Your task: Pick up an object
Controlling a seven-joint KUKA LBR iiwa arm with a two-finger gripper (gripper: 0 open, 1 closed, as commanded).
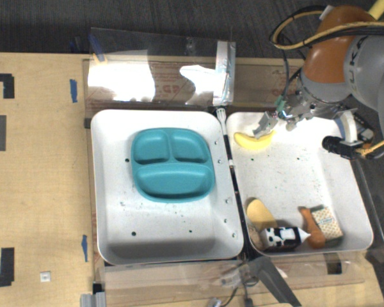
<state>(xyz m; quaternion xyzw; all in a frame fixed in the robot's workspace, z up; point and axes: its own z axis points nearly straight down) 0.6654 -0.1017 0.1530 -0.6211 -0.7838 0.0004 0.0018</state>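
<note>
Camera view: gripper (266,128) sits upper right of centre, at the top-left corner of the right bin (355,190), fingers down on the right end of the banana (251,141) and apparently touching it; can't tell if they're apart or closed on it. Left bin (109,171) holds a teal divided plate (173,164); small items (294,229) cluster at right bin's bottom edge.

I'm seeing smooth, slightly glossy white plastic on both bins (115,232), speckled with dark flecks. The teal divided tray (173,164) looks matt plastic. The bench (38,190) reads as pale, matt wood. A clear glossy sheet (153,75) glares behind.
</note>
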